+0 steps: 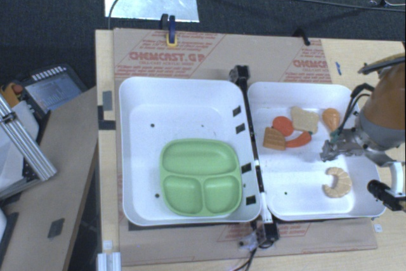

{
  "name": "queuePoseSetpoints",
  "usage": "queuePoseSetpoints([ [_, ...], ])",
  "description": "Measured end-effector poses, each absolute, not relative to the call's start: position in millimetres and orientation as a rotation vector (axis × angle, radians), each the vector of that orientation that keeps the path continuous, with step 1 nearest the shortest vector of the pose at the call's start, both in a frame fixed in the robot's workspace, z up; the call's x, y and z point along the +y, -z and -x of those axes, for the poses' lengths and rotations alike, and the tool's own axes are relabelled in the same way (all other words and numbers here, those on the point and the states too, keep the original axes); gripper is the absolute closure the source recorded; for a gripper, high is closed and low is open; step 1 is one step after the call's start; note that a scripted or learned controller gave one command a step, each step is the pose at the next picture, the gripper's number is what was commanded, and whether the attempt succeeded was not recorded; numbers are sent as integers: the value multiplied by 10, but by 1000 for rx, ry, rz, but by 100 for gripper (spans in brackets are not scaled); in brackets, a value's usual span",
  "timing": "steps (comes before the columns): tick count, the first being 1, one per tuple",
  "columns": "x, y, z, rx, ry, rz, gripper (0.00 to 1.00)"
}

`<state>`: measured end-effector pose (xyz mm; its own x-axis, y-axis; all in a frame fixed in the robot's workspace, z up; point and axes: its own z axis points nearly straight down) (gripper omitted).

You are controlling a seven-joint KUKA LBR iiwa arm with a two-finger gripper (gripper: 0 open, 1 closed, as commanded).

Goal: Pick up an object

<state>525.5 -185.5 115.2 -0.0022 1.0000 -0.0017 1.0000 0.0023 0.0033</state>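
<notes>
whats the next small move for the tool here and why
Probably a short drop toward the croissant. The tool sits low in the right bin, just above the croissant in this view, and nothing shows between its fingers. The croissant lies apart from the other food, so it looks like the easiest pick.

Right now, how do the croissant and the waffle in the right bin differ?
The croissant is pale tan and curved like a crescent; the waffle is darker orange-brown and squarish. The croissant lies alone toward the bin's front right, while the waffle sits in the cluster beside the tomato. Both lie flat in the right bin.
</notes>
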Motion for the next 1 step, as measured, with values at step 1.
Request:
queuePoseSetpoints([
  [1, -1844, -1729, -5175, 2221, -4, -2215, 100],
])
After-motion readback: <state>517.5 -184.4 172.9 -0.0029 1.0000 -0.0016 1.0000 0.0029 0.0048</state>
